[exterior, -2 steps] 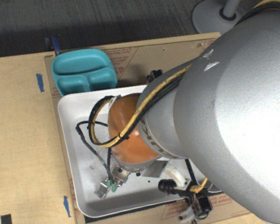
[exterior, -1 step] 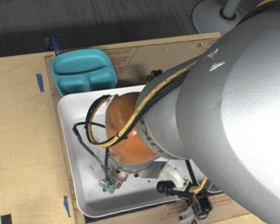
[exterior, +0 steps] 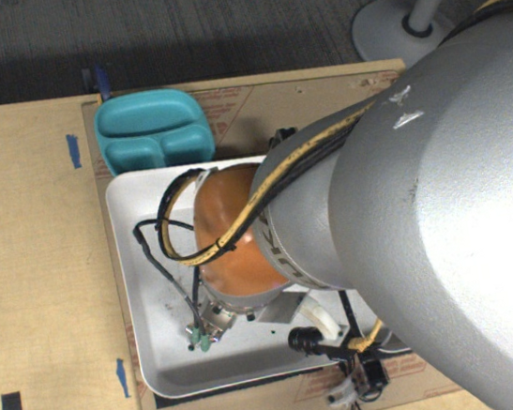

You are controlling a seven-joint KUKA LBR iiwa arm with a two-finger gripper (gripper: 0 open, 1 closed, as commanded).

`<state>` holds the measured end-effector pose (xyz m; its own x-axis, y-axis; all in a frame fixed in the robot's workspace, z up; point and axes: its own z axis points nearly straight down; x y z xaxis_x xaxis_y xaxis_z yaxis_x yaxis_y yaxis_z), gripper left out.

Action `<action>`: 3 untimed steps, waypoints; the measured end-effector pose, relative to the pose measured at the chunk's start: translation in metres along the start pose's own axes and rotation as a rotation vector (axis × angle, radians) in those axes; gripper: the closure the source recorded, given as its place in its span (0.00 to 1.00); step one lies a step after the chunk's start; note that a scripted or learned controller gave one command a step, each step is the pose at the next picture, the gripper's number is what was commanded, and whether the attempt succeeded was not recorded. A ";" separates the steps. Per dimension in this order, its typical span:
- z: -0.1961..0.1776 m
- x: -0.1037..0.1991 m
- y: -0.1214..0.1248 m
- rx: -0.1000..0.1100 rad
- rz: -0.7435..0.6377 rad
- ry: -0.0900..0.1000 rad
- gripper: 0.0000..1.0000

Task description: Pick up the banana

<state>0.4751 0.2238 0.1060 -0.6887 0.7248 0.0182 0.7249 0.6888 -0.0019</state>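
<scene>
Grey and smooth, the arm (exterior: pixel 447 210) is nearest the camera and takes up most of the right side, its rounded casing tapering toward an orange band (exterior: pixel 233 240) above the wrist. Black and yellow cables (exterior: pixel 239 213) loop loosely around that band and trail along the arm. Below the band, the pincer (exterior: pixel 204 335) points down into a shallow white bin (exterior: pixel 141 291), close to the bin's floor near the lower left area; whether it is spread or pressed together cannot be told, since the wrist covers most of it and only a small greenish tip and metal parts peek out. The banana's place cannot be told; the arm hides much of the bin. The bin has rounded corners and a glossy plastic rim, with bare floor along its left side. Just beyond its far edge sits a teal moulded tray (exterior: pixel 153 129) with soft, rounded compartments. The worktop (exterior: pixel 39 277) is flat tan cardboard, marked with black corner shapes and short blue tape strips (exterior: pixel 74 151).
</scene>
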 end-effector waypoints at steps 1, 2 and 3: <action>-0.065 -0.007 -0.002 -0.004 0.113 -0.019 1.00; 0.018 -0.007 0.001 -0.005 -0.043 -0.017 1.00; 0.018 -0.009 0.007 -0.019 0.612 -0.016 1.00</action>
<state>0.4861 0.2226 0.0883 -0.1474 0.9891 0.0041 0.9890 0.1474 0.0103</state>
